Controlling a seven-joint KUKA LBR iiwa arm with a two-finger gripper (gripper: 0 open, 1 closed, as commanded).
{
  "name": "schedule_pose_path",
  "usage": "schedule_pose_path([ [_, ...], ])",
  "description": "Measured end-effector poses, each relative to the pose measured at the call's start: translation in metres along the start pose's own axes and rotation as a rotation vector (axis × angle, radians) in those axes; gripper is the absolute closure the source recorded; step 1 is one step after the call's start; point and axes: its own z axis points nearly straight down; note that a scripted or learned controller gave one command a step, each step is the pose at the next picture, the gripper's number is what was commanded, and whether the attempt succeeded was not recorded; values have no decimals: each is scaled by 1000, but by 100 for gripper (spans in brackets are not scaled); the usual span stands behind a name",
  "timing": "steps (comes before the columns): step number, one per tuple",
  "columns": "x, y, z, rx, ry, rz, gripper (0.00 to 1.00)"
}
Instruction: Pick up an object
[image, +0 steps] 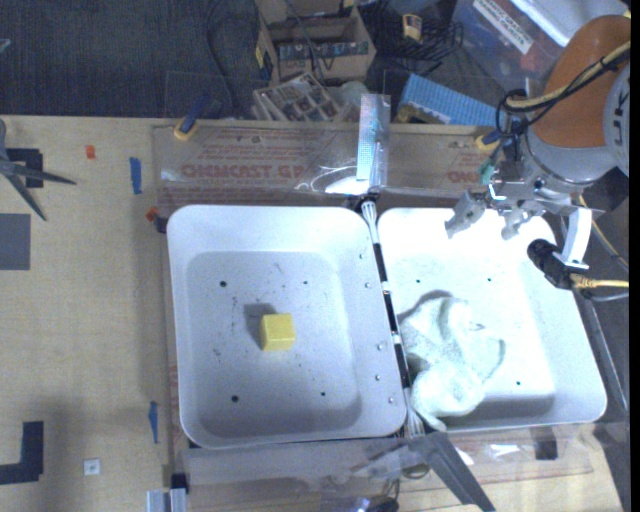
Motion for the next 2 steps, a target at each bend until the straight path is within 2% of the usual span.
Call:
schedule_pose_path([
  [1,1,-44,108,-1,0,56,0],
  [2,-3,-44,98,-4,-1,63,100],
])
